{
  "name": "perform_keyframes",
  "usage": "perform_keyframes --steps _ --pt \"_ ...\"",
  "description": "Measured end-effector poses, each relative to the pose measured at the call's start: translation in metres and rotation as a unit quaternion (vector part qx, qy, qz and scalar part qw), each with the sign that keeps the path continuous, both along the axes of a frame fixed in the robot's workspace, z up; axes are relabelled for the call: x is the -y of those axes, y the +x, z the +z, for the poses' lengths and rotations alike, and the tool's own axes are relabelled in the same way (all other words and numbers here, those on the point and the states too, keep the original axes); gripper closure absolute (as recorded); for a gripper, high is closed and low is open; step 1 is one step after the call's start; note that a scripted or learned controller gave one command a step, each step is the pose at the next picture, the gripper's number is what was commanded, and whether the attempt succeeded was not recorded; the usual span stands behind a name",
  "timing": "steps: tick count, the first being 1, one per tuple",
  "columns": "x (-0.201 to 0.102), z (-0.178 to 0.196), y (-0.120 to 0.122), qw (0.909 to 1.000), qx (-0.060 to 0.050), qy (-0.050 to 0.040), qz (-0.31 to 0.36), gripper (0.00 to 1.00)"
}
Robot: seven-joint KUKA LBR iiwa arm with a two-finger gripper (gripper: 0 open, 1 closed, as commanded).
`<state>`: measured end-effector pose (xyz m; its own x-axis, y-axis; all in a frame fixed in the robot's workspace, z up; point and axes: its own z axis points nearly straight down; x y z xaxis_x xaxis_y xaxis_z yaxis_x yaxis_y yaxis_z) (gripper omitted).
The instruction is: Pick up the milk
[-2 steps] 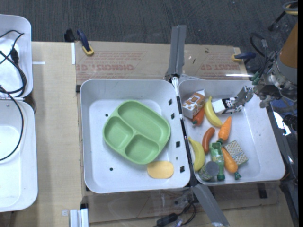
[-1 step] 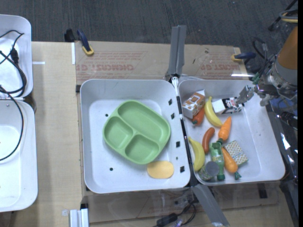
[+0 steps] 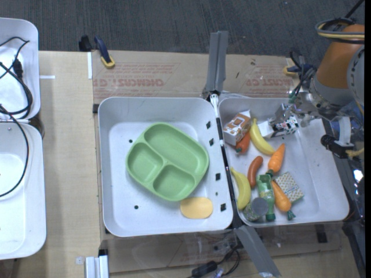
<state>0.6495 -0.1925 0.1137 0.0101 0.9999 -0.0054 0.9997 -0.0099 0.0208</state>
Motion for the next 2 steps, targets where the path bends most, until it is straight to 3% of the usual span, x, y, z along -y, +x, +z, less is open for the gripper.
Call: perform_keyframes --steps 1,2 --pt "0.006 -0.006 0.01 0.9991 0.0 0.0004 0.042 0.0" --pt "-0.001 -0.006 -0.002 0.9979 0.005 -0.0019 0.064 0.0"
